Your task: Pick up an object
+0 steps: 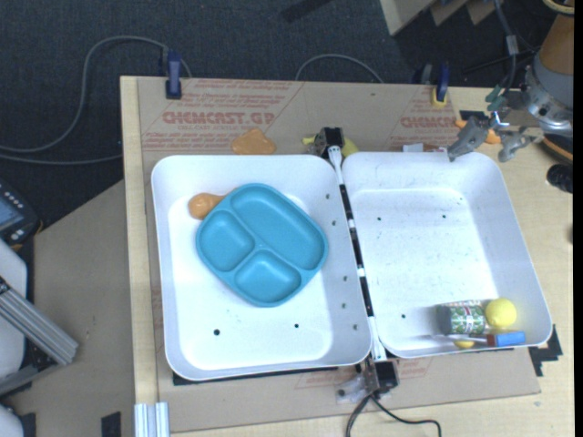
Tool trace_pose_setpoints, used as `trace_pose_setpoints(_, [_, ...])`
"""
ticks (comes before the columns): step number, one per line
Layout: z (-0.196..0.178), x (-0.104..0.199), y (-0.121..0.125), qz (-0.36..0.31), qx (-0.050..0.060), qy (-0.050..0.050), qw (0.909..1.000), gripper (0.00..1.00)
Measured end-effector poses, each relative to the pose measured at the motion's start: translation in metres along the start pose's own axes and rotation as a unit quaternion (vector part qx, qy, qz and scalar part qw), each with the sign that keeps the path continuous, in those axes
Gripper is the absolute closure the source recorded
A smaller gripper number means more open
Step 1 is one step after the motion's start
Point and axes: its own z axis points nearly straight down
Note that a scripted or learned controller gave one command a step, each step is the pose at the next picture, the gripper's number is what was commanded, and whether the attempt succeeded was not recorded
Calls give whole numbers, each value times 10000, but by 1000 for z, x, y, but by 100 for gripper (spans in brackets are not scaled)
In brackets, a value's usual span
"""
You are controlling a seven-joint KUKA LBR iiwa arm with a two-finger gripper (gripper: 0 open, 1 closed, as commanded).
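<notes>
Camera view looks down on a big brown cardboard-covered bench (273,107) with red writing on it. On the bench sit two shallow white plastic bins, side by side and touching along the middle. The left white bin (182,335) holds a blue plastic plate with three sections (261,243), which lies flat near the middle of that bin, a bit toward the back. A small orange round thing (201,205) peeks out from under the plate's back left edge; it is partly hidden, so I cannot say what it is. The right white bin (428,235) has a few small things bunched in its front right corner: a little can with a green and red label lying on its side (465,318), a yellow ball (500,313) just beside the can, and a thin blue and red stick, maybe a marker (496,339), lying along the front wall just in front of them. The grey robot arm (556,80) comes in at the top right. Its small two-finger gripper (483,138) hangs over the back right corner of the right bin, well apart from the can, ball and stick. The two fingers are spread apart and nothing is between them.
</notes>
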Motion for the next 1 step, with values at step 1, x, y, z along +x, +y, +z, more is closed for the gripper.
trace_pose_setpoints(1, [17,-40,-86,37,35,3,10000,0])
